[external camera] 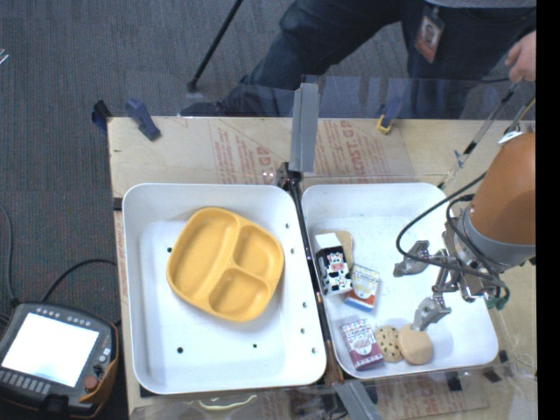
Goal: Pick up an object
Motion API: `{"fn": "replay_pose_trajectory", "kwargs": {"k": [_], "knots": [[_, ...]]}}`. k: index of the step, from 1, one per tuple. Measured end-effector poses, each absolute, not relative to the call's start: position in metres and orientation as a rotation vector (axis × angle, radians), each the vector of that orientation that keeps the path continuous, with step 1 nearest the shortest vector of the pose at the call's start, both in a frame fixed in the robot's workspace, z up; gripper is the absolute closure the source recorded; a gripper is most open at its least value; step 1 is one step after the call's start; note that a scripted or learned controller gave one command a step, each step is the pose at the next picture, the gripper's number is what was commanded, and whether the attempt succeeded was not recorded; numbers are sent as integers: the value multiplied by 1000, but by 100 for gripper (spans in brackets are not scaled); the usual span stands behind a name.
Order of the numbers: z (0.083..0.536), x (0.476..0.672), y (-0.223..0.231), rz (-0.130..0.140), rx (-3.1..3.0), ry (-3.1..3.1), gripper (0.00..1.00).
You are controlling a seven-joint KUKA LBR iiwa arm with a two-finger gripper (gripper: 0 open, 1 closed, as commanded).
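Observation:
In the right bin (385, 201) lie several small items: a black-and-white milk carton (332, 268), a small white and orange packet (362, 287), a red snack box (360, 344), a chocolate-chip cookie (389, 343) and a tan round bun (416, 346). A brown flat piece (345, 245) pokes out behind the carton. My gripper (430, 311) hangs low over the bin's right half, just above and right of the bun, its fingers pointing down-left. Nothing shows between the fingers. The arm's orange band (516, 191) is at the right edge.
The left bin (149, 322) holds a yellow divided plate (227, 262). A grey post (304, 134) stands behind the seam between the bins. A teach pendant (54, 357) lies at the lower left. A person (411, 33) stands behind the bench.

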State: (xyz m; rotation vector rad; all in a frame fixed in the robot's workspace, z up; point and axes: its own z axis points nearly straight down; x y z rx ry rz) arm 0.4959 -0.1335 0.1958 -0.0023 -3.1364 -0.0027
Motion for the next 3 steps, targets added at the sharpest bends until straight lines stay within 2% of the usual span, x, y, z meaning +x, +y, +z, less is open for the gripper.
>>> {"fn": "replay_pose_trajectory", "kwargs": {"k": [1, 2, 3], "knots": [[206, 553, -172, -2, -262, -3127, 0], [112, 561, -179, -5, -327, -3111, 0], [134, 572, -180, -2, -436, -3113, 0]]}}
